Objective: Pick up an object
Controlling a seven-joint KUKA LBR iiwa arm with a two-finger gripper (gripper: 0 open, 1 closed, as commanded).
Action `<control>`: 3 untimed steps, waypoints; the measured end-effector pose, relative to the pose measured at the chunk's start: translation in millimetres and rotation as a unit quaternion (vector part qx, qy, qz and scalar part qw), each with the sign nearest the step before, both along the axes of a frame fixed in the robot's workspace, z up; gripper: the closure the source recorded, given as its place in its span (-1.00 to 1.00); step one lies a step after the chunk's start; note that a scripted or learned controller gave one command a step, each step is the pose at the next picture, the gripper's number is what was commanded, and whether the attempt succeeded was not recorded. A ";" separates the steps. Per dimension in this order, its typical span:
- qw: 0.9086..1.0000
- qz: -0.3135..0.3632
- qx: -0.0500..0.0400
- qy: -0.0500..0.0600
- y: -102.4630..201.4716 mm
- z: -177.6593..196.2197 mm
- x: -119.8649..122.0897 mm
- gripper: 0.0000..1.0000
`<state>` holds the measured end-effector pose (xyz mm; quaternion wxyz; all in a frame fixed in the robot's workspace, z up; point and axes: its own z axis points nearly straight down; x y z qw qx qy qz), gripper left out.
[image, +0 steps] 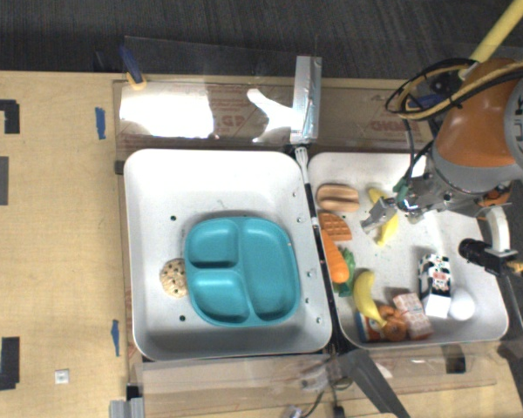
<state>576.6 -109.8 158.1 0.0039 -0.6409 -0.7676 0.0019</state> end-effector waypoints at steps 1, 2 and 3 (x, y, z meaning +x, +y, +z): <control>0.999 -0.037 -0.002 -0.007 -23.9 -70.7 8.9 -1.00; 0.999 -0.038 -0.002 -0.010 -24.4 -59.1 10.4 1.00; 0.998 -0.067 0.000 -0.008 83.7 29.8 35.1 1.00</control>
